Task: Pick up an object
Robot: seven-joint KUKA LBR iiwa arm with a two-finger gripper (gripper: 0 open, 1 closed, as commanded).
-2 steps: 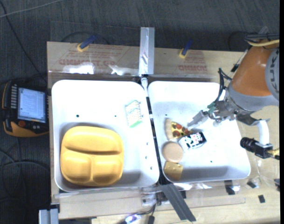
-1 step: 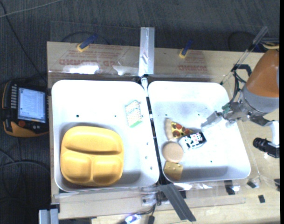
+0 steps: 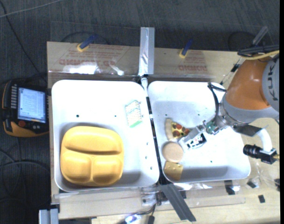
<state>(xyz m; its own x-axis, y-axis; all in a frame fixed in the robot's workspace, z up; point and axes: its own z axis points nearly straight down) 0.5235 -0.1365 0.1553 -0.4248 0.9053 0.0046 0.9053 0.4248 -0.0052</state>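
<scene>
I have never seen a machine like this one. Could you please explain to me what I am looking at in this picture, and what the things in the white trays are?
This is one picture, taken by a camera fixed above a bench, looking down at a slant. The grey and orange shape on the right is a robot arm. Its end carries a gripper, a two-finger claw, now low inside the right bin. I cannot tell if it holds anything. Near it lie a pizza slice toy, a round tan piece and a brown piece. The left bin holds a big yellow bread-shaped object and a small green-and-white item. The device with a screen on the far left lies on the floor.
</scene>
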